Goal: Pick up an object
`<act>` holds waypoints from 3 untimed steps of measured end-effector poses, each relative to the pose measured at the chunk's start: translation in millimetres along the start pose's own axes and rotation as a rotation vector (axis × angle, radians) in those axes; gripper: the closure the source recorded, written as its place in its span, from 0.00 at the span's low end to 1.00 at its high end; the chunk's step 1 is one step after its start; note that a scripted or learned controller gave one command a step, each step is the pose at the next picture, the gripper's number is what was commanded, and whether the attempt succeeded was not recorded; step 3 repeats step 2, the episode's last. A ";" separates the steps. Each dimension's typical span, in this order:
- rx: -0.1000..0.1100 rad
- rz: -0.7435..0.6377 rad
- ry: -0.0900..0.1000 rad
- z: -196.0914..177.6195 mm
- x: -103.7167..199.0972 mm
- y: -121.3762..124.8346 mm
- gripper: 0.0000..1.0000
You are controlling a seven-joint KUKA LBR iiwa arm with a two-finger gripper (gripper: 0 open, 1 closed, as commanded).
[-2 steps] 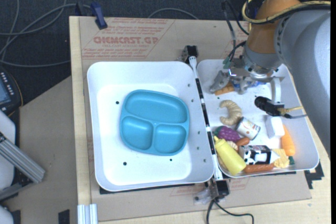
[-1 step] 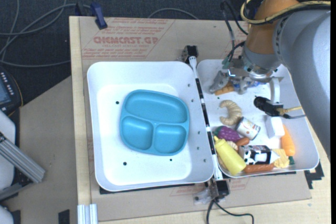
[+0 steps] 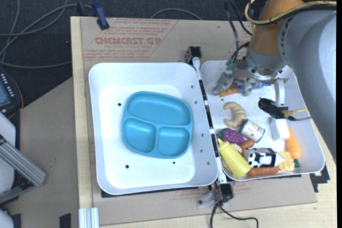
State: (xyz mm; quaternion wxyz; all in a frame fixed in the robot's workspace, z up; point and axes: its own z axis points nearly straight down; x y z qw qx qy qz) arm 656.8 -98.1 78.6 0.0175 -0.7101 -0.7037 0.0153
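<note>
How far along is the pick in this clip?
Done: the arm has reached over the right bin, with the gripper low at its far end. In hand: nothing visibly held. The croissant, can and yellow bottle lie in the bin. Left: grasping and lifting an object.

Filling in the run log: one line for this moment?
arm: over right bin | gripper: low at far end, near croissant | left bin: blue tray | nothing lifted

We log: blue divided plate (image 3: 157, 124) | white bins (image 3: 107, 115) | tan croissant (image 3: 235, 111) just below the fingers | yellow bottle (image 3: 234, 158) | purple grapes (image 3: 232, 135) | black-and-white cow-patterned toy (image 3: 263, 158) | orange carrot (image 3: 292, 146)
</note>
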 end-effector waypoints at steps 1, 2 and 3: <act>0.000 0.000 0.002 0.0 -0.7 0.1 0.00; 0.000 0.000 0.000 0.0 1.4 -0.1 0.00; 0.000 0.000 0.000 0.0 1.4 -0.1 0.00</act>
